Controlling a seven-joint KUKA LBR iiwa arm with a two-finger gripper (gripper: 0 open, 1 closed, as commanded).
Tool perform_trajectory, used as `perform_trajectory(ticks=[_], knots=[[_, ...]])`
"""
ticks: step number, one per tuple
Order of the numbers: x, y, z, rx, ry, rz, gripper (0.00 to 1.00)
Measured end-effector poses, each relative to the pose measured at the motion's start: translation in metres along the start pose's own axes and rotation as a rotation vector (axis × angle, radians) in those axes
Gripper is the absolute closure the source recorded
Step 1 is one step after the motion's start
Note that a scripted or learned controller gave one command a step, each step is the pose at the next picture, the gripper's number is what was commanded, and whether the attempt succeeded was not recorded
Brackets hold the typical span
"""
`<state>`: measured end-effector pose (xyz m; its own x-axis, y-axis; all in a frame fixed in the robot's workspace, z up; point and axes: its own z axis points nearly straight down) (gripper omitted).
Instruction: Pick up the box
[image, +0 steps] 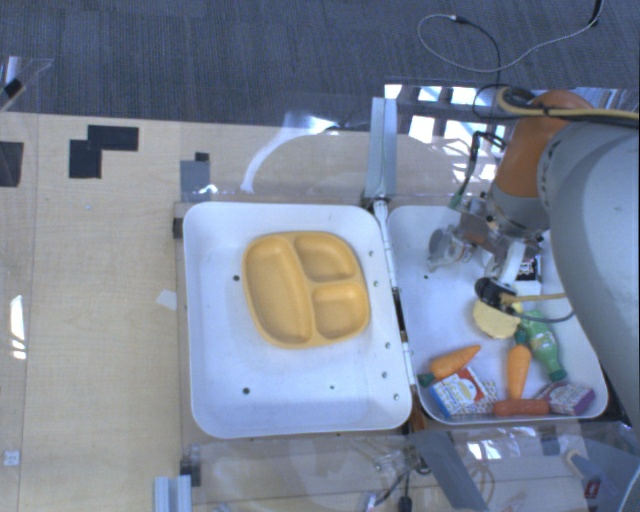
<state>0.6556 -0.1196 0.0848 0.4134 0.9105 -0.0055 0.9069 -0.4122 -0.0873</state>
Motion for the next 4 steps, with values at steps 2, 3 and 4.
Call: perform_trajectory(ticks=[2, 3, 4], knots=[[-0.007, -0.045, 0.001, -0.085, 0.034, 0.573, 0.00], [-0.071, -0.127, 0.007, -0.091, 0.033, 0.512, 0.00], [-0.032, -0.070, -0.063, -0.081, 0.041, 0.791, 0.00]])
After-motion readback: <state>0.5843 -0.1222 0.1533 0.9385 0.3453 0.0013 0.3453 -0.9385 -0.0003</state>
